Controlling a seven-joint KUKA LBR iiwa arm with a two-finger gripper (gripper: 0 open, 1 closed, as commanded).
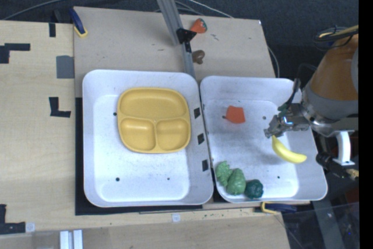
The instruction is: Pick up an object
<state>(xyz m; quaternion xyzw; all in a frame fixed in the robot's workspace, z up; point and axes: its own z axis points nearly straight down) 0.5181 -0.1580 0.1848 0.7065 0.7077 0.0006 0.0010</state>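
My gripper hangs over the right side of the right bin, at the end of the grey arm with its orange band. A yellow banana lies directly below it, its upper end touching or nearly touching the gripper's tip. An orange-red block rests to the gripper's left, well apart from it. Along the bin's front edge sit two green lumps and a dark teal one.
The left bin holds a yellow divided plate. A slanted metal pole rises behind the bins, with a small orange clip beside it. A blue and yellow clamp sits at the bench's back left.
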